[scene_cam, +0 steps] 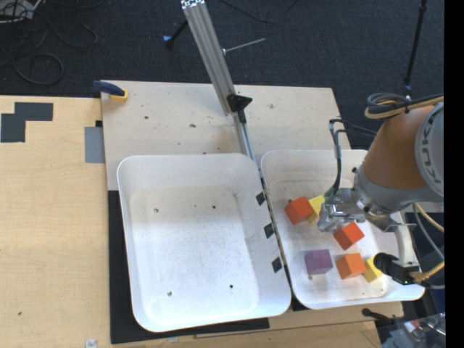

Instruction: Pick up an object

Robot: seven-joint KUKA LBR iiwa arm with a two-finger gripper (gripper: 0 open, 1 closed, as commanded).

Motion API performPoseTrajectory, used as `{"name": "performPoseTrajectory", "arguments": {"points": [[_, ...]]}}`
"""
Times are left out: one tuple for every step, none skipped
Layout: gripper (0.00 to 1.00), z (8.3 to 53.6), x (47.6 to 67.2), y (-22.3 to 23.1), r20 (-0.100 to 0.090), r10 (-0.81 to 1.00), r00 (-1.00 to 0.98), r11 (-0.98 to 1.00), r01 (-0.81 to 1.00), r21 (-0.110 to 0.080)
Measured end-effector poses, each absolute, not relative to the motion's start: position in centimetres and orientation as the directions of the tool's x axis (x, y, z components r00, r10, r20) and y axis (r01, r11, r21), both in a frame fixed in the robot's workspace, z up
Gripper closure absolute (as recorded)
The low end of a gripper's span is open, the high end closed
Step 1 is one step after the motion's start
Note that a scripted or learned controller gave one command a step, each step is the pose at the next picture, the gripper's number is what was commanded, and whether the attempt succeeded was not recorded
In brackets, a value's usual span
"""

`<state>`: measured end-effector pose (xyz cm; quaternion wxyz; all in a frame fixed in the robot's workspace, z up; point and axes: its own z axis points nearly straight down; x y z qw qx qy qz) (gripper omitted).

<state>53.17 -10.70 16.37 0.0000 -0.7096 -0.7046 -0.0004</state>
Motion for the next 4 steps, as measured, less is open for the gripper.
{"name": "performPoseTrajectory", "arguments": {"points": [[1.00,21.8,54.2,-10.6,0.000,1.000,0.000,0.000,1.000,0.003],[1.00,27.7,55.1,-10.9,-0.001,1.000,-0.001,0.001,1.000,0.004],[1.00,25.8,54.6,-6.3,0.002,1.000,-0.002,0.002,1.000,-0.004],[1.00,24.0,54.2,-1.3,0.002,1.000,-0.003,0.003,1.000,-0.005]]}}
